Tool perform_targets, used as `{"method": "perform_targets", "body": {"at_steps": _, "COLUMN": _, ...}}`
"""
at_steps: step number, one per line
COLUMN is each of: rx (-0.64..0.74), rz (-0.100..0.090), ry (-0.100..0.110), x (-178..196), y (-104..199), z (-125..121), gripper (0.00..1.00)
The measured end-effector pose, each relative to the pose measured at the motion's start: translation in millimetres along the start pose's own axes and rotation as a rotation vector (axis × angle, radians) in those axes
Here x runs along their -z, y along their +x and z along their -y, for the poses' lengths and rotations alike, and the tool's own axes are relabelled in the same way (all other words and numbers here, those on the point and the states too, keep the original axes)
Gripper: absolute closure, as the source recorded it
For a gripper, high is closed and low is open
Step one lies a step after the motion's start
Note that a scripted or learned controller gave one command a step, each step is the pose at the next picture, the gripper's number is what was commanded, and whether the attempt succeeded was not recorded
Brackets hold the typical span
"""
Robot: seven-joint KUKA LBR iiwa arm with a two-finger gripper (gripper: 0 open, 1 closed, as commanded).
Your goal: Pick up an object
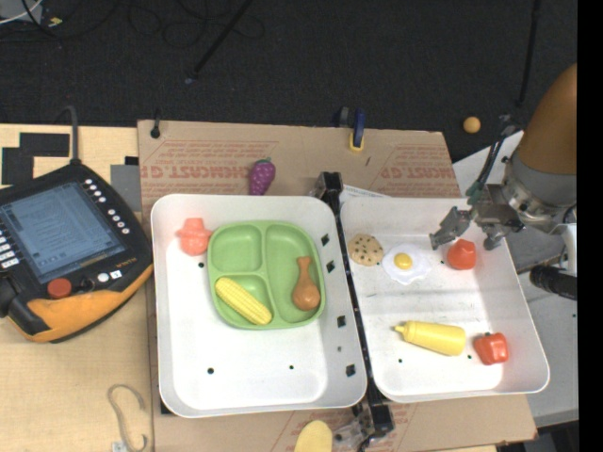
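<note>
Just below my gripper [468, 226] sits a small red tomato [461, 254] on the floor of the right bin [528, 347], and that is the thing I judge I am going for. I read this as the approach step: the fingers stand apart, one to each side and a little above the tomato, with nothing between them yet. Whether they touch it I cannot tell from this slanted view.

The next move, as I see it, calls for a short drop so the fingers straddle the tomato, then a close and a lift. It is round and smooth, so it may roll or squirt out if the close lands off centre.

Working outward from the gripper: a fried egg [406, 264] lies near, away from the arm's side, and a cookie [366, 249] just beyond it by the bin's inner wall. Toward the camera, well apart from the gripper, lie a yellow mustard bottle [431, 337] and a red pepper [491, 347] just beside it.
</note>
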State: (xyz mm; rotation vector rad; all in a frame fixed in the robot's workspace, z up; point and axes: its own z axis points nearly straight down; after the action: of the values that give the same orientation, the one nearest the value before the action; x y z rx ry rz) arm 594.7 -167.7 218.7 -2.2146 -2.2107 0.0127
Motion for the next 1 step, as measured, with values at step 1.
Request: {"method": "perform_targets", "body": {"at_steps": 1, "rx": 0.002, "rz": 0.002, "ry": -0.012, "x": 7.4, "y": -0.2, "z": -2.5, "gripper": 0.00}}
